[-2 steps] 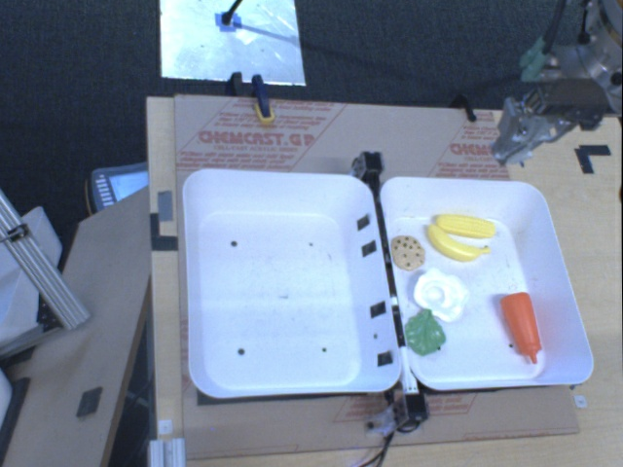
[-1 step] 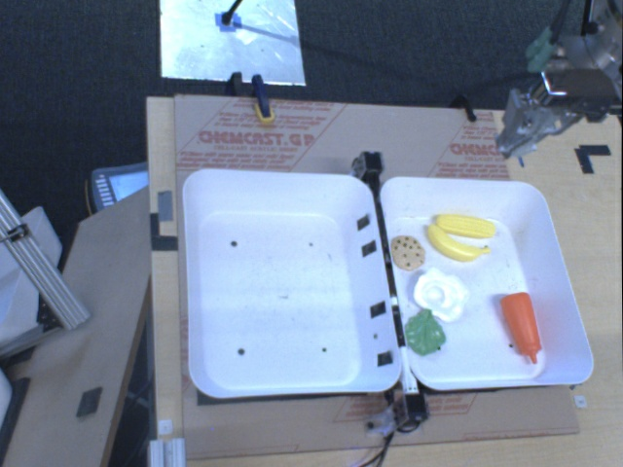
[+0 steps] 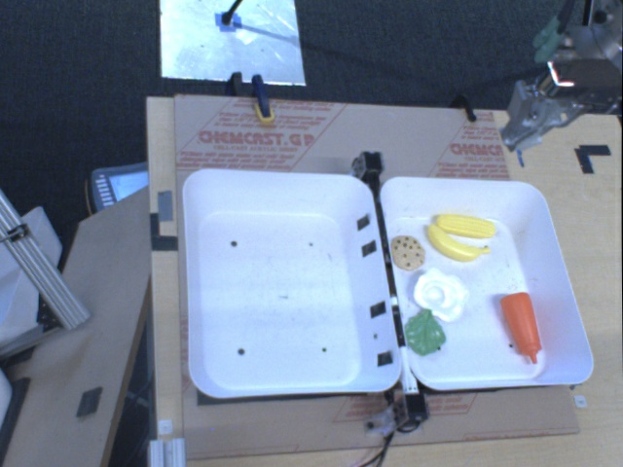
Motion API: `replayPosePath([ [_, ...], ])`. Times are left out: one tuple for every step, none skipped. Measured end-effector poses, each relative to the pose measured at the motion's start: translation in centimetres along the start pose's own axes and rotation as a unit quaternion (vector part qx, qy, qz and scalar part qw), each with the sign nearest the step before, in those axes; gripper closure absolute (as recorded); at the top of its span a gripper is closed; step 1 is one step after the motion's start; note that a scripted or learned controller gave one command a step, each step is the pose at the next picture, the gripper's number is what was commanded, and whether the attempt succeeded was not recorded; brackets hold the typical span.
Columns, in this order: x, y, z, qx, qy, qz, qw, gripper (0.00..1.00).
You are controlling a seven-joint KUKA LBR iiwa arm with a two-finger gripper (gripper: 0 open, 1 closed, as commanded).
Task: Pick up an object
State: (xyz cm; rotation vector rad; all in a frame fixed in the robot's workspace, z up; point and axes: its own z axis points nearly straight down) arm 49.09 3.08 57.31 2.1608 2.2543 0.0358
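Note:
The right bin (image 3: 550, 232) holds several toy foods. A yellow corn cob (image 3: 467, 226) lies above a yellow banana (image 3: 454, 245) near the bin's back. A brown cookie (image 3: 407, 252) sits by the left wall. A white fried egg (image 3: 440, 295) lies in the middle, with a green broccoli piece (image 3: 424, 332) just below it. An orange carrot (image 3: 521, 324) rests at the right front. My gripper (image 3: 531, 125) hangs high at the upper right, beyond the bin's back right corner and apart from every object.
The left bin (image 3: 209, 212) stands beside the right one, joined by black clips (image 3: 375, 251) along the divide. A shiny metal sheet (image 3: 232, 25) lies at the back. A yellow clamp (image 3: 263, 105) sits on the cardboard base behind the left bin.

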Motion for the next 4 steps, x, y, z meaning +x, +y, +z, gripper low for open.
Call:
replayPosePath([
  [0.0, 0.1, -1.1, -0.002, 0.0, -0.002, 1.0, 1.0],
  [0.0, 0.1, -2.2, -0.003, 0.0, -0.003, 1.0, 1.0],
  [0.0, 0.2, -3.4, -0.005, 0.0, -0.005, 1.0, 1.0],
  [0.0, 0.3, -4.5, -0.007, 0.0, -0.006, 1.0, 1.0],
])
